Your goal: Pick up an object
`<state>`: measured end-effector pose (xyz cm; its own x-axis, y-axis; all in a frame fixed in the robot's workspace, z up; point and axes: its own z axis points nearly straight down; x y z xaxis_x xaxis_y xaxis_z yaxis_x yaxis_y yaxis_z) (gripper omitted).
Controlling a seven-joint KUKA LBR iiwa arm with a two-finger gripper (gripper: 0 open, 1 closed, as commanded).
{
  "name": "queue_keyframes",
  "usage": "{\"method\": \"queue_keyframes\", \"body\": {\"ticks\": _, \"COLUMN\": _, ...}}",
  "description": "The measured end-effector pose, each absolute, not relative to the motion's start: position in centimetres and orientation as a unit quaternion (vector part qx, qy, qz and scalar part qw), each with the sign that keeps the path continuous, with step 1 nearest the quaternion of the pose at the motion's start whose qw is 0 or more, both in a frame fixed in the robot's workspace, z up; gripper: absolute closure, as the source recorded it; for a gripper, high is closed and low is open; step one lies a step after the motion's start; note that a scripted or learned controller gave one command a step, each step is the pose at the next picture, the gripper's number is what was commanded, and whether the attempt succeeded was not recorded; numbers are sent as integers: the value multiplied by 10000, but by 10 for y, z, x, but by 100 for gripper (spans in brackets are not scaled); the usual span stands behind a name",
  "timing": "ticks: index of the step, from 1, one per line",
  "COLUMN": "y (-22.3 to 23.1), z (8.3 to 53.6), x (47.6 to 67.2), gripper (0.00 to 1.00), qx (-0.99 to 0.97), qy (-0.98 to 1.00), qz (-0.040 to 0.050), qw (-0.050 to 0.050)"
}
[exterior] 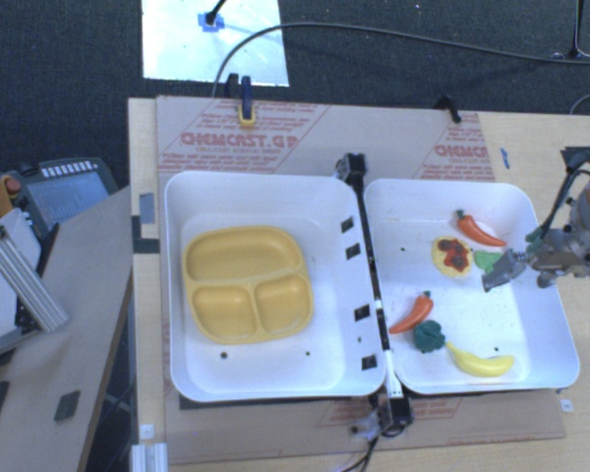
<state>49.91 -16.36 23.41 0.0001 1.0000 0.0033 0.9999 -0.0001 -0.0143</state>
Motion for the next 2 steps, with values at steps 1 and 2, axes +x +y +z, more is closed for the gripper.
{"method": "queue_keyframes", "body": {"ticks": 1, "y": -163, "z": 239, "x": 501, "gripper": 0, "qx": -7058, "qy": -7084, "qz": 13, "qw": 19}}
{"method": "queue_keyframes", "body": {"ticks": 2, "y": -173, "z": 185, "x": 497, "gripper": 0, "qx": -7070, "qy": -7072, "qz": 20, "qw": 36}}
